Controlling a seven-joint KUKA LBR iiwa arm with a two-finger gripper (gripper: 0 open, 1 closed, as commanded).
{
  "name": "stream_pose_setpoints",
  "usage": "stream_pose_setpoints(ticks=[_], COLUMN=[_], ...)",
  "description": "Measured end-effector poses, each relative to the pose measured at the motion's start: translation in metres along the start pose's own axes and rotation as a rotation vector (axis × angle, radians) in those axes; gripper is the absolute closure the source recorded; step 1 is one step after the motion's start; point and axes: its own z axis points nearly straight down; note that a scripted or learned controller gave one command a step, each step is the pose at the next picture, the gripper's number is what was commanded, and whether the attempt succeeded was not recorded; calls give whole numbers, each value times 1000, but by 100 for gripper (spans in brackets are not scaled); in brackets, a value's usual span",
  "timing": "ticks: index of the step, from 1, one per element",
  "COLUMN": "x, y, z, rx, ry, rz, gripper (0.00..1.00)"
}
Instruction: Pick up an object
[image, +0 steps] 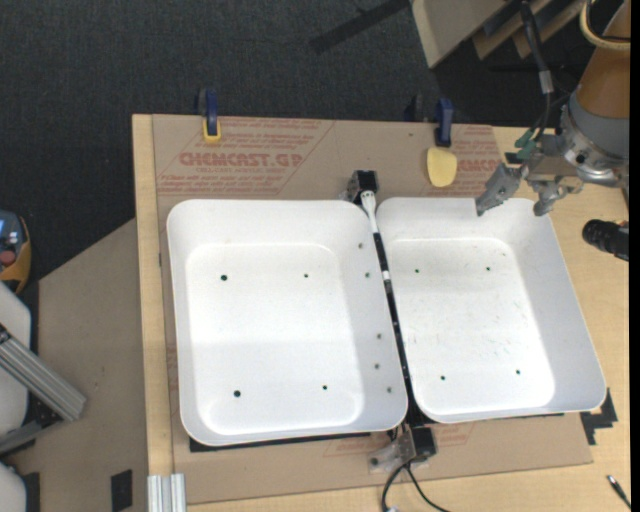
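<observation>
Gripper (518, 194) hangs over far-right corner of right bin (560, 290), fingers spread wide, nothing btwn them. Small yellow object (441, 166) lies on board just beyond right bin's far-left corner.

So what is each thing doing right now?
tool: open, holding nothing, above the far edge of the right bin.
left bin: flat on the bench, beside the right bin.
right bin: flat on the bench.
yellow piece: lying on the board, outside the bins.
</observation>
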Motion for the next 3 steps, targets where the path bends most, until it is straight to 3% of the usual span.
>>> stream_pose_setpoints(ticks=[1, 2, 3], x=[0, -63, -28], y=[1, -5, -44], z=[-11, -68, 10], rx=[-3, -8, 8], ry=[-1, -5, 3], rz=[-1, 3, 0], gripper=[100, 100, 100])
